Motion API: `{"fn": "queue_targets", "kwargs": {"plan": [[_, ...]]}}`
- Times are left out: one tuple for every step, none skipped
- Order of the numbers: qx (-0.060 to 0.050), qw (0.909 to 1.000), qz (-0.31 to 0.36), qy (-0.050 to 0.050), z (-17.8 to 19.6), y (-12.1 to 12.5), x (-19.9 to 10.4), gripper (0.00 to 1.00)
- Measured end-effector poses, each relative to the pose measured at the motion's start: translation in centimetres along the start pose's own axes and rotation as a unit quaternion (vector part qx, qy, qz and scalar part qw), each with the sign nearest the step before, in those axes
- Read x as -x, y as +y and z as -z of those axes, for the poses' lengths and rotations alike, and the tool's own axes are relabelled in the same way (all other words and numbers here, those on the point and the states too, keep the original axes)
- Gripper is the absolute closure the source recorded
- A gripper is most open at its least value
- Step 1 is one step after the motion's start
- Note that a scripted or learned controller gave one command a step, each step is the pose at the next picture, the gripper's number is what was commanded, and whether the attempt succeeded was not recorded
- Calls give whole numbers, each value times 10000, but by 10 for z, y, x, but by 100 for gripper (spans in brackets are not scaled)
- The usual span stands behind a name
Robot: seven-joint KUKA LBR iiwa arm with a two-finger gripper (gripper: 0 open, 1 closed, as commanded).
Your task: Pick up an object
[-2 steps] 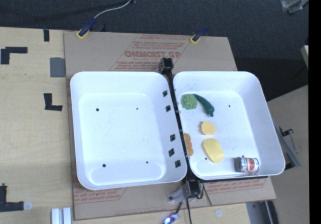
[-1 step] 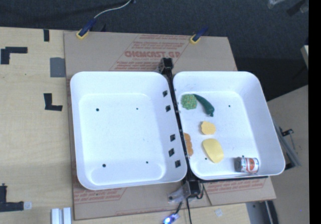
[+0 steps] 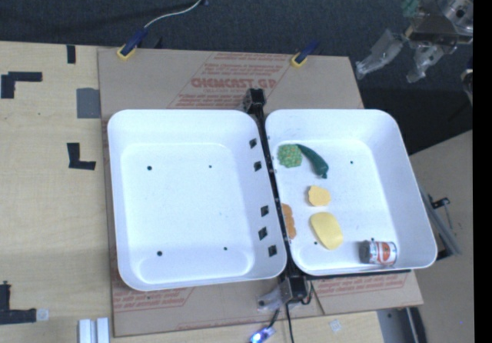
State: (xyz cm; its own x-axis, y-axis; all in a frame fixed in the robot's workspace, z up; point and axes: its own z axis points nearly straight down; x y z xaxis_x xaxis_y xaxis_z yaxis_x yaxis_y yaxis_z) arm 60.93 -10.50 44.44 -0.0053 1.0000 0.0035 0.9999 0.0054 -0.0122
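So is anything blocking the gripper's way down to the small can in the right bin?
Nothing visible does. The gripper hangs above and beyond the right bin, and the can lies alone near the front wall, apart from the yellow pieces.

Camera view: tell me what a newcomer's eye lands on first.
The two white bins side by side dominate the bench. The right bin holds the color: a green broccoli piece, a dark green pepper, two yellow pieces and a can near its front corner. The gripper hangs at upper right, beyond the bins.
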Motion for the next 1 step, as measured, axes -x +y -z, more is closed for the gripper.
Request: {"fn": "queue_targets", "kwargs": {"plan": [[-25,10000,17,1,-125,-28,-84,0]]}}
